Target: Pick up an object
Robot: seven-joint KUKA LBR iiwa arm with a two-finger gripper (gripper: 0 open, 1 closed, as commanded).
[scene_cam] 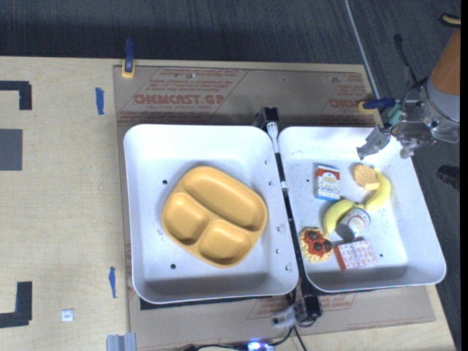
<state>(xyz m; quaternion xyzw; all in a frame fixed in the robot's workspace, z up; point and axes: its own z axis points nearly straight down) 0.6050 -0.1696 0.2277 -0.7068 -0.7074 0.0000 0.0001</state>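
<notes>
Entry: pick step, approach phase. Landmark = banana, lying in the right bin.

- Hand: I'm seeing it hovering over the bin's far corner, up and right of the banana, well apart from it. Finger spread: can't tell, too small and blurred. Nothing visibly in it.
- Candidates, all rel. to banana:
  - pale yellow wedge, touching the banana's upper end, nearest item to the hand.
  - small box w/ red top, just left of the banana, standing apart from the rest.
  - grey round piece, tucked against the banana's lower curve.
  - red-orange flower toy, below-left, near the bin's inner wall.
  - flat red-patterned card, directly below.
- Left bin: yellow divided tray, far left of the banana; not my pick.

Judgement, how I'm planning it: I'm favouring the small box, since it has free space on both sides for the fingers. Banana cluster is crowded; closing there risks nudging the wedge or grey piece. Card looks too flat to grip. I'm wanting a straight descent centred over the box, fingers across its narrow side, then a slow lift and a check that it's actually held.
</notes>
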